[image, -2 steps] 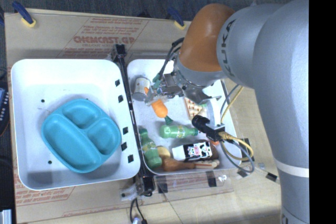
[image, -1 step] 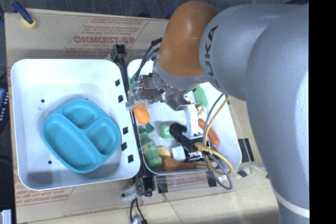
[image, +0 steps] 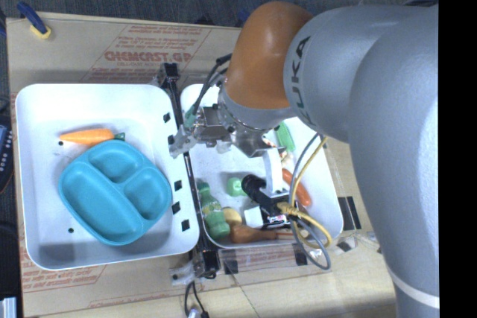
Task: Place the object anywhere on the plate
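Note:
A blue sectioned plate (image: 115, 191) lies in the left bin (image: 45, 104), with an orange carrot (image: 89, 135) just behind it near the bin's back left. My gripper (image: 240, 160) hangs over the right bin (image: 328, 194), under the orange wrist band, and the wrist hides its fingertips. Small toy foods lie below it: a green piece (image: 236, 185), green and yellow pieces (image: 215, 217) at the front left, and a brown one (image: 250, 234) along the front wall.
An orange-red piece (image: 297, 190) and a green piece (image: 285, 136) lie toward the right bin's right side. The big grey arm covers most of the right bin and the bench's right. A blue and yellow clamp (image: 33, 21) sits at the bench's back left corner.

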